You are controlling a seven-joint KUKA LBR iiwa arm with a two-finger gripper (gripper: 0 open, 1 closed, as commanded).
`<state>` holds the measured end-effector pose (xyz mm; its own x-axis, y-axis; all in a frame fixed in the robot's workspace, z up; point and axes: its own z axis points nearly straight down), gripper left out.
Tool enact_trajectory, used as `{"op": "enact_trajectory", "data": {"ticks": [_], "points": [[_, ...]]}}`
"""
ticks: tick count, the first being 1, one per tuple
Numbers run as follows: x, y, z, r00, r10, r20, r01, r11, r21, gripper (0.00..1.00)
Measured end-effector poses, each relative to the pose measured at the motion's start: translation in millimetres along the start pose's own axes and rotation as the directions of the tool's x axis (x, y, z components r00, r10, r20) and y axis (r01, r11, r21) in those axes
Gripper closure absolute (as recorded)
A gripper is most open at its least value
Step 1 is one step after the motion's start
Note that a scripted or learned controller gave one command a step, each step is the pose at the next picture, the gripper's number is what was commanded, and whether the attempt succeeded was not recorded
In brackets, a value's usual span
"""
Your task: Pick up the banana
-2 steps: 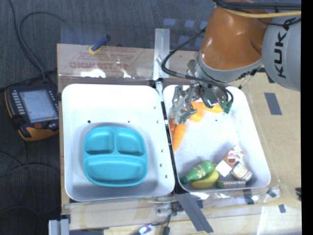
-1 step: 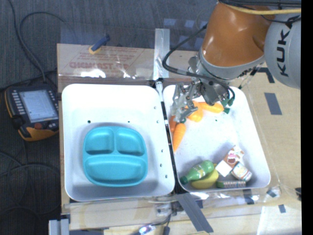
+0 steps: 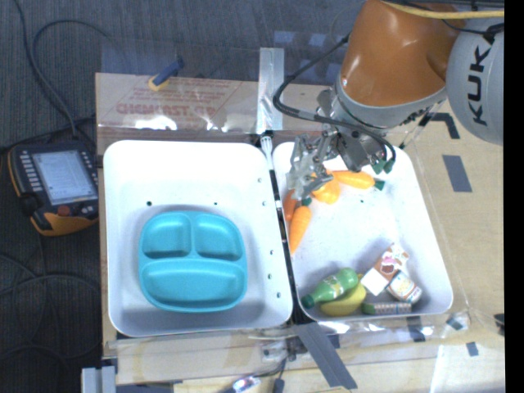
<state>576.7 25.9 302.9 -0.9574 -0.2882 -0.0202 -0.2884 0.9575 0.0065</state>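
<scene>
The yellow banana lies in the right bin at its front edge. A green bottle rests partly across the banana's top. My gripper hangs low over the back left corner of the same bin, above an orange-yellow toy and a carrot. It is well away from the banana, about a bin's length behind it. Nothing shows held in the gripper.
A second carrot lies at the back of the right bin. Small cartons and a dark bottle sit right of the banana. The left bin holds a blue divided plate. A teach pendant lies off the bench to the left.
</scene>
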Motion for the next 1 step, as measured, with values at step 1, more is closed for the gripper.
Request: {"op": "enact_trajectory", "data": {"ticks": [1], "points": [[-1.3,0.2,-9.6,1.0,0.001,0.004,-0.001,1.0,-0.001,1.0]]}}
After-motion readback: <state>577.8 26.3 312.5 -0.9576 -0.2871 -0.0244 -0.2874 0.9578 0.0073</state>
